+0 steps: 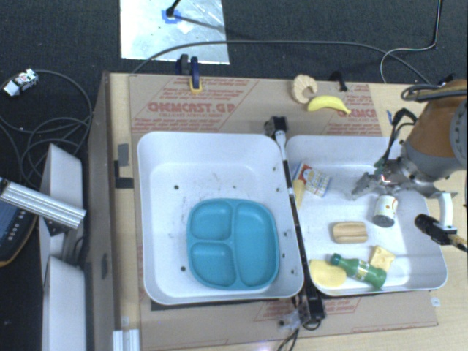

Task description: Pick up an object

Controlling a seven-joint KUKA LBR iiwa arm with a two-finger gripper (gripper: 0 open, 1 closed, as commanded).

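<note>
From my remote station, I watched the grey arm (439, 148) with its orange band reach in from the right over the right bin (439, 273), 1 of 2 shallow white bins set side by side on the bench. The gripper (379, 185) hung low over the middle of that bin. At this slant I could not tell whether it was wide, narrow or holding anything. A small white-and-grey cylinder (385, 209) sat right under it, and I could not tell whether the 2 touched. The other things to pick from lay loose in the same bin. A red, yellow and white packet (314, 180) rested near the wall shared with the other bin. A tan block (349, 232) lay in the middle, just in front of the cylinder. Along the near wall, a green bottle (360, 270) lay on its side, its neck touching a round yellow piece (325, 274), with a yellow wedge (381, 257) just beside its base. The left bin (164, 159) held a blue divided plate (234, 241) with 3 compartments. Beyond the bins, a banana (327, 105) and a beige ring-shaped piece (303, 88) lay close together on the bench's cardboard top (241, 101).
</note>
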